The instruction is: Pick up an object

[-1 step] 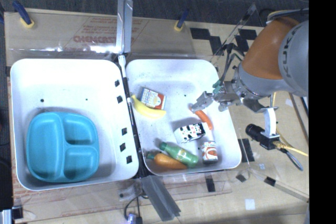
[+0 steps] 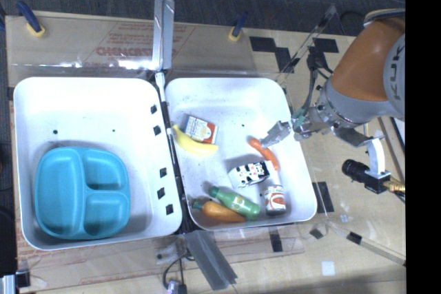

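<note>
Left bin (image 2: 41,89): sat on the bench's left half, its right wall touching the right bin.
Tray (image 2: 83,191): blue, three compartments, lay flat in the left bin's near-left corner.
Divider (image 2: 164,38): a grey bar stood at the bench's far edge, right on the seam between the bins.
Right bin (image 2: 227,89): its far half bare white, the objects crowded toward the near edge and middle.
Banana (image 2: 193,143): yellow, lay by the right bin's left wall, touching the carton.
Carton (image 2: 200,128): small, orange and white, sat just beyond the banana, left of centre.
Carrot (image 2: 219,212): big and orange, lay along the near wall by the near-left corner.
Bottle (image 2: 236,202): green, lay slantwise against the carrot, just right of it.
Cow box (image 2: 249,174): black-and-white patches, sat mid-bin, just beyond the bottle.
Can (image 2: 275,198): red and white, stood in the near-right corner, near the box.
Chili (image 2: 265,152): thin, orange-red, lay by the right wall, beside the cow box.
Gripper (image 2: 271,137): reached in over the right wall, tip just above the chili's far end; whether its fingers were wide or narrow, I couldn't tell, and nothing was seen gripped.
Arm (image 2: 365,72): grey with the orange band, hung over the bench's right edge.
</note>
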You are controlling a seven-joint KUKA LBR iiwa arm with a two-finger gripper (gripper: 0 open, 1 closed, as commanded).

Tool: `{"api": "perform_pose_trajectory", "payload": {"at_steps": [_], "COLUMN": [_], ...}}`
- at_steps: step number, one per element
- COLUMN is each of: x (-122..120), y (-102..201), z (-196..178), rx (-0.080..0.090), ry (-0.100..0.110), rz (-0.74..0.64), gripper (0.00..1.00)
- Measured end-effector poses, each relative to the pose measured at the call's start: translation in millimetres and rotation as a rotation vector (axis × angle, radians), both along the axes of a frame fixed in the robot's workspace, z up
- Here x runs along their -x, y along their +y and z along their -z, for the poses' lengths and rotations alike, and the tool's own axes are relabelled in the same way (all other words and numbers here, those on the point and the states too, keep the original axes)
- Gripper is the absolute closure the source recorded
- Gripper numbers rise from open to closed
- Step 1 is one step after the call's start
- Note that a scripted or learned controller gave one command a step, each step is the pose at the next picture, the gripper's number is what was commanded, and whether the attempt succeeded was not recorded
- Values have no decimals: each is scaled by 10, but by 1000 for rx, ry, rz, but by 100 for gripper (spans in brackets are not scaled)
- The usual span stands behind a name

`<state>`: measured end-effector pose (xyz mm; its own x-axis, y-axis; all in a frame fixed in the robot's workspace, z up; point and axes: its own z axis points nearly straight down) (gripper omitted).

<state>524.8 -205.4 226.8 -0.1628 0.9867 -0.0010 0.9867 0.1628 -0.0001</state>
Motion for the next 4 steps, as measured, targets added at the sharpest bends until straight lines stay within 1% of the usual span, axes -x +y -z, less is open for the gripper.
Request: {"api": "perform_pose_trajectory", "payload": {"at_steps": [1, 2, 3, 4], "x": [-223, -228, -227, -874], "y": [-32, -32, -33, -43], "z": [1353, 1250, 1251, 1346], "rx": [-1, -1, -1, -1], "ry": [2, 2, 2, 1], "rz": [-30, -34, -34, -63], "gripper": [0, 100, 0, 0]}}
